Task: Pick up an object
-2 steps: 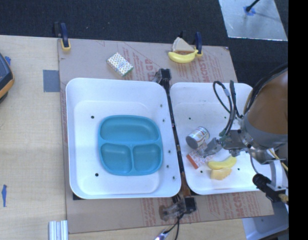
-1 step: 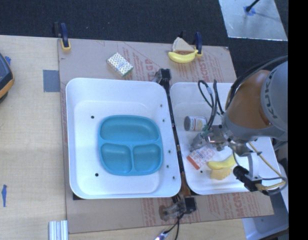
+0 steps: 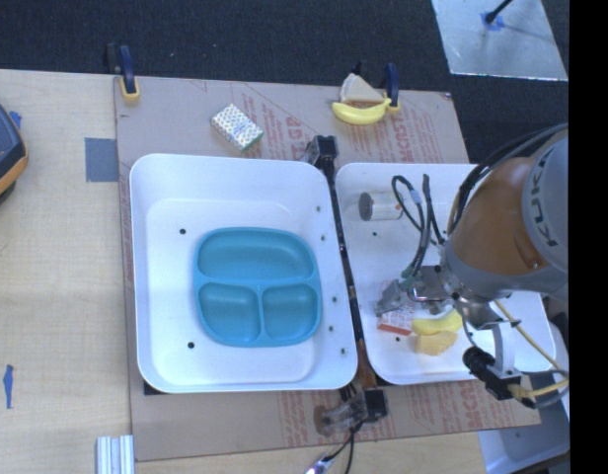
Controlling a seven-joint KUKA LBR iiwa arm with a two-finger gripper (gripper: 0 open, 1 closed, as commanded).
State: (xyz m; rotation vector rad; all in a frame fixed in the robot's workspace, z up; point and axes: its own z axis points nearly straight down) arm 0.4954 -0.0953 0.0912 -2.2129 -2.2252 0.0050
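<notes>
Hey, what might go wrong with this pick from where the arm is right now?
The gripper sits over a tight cluster in the right bin: yellow pieces and a red-and-white item lie touching, so it may grab two or none. The loose black cable nearby might snag.

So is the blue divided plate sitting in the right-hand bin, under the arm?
No. The blue divided plate lies in the left bin, while the arm is over the right bin.
</notes>
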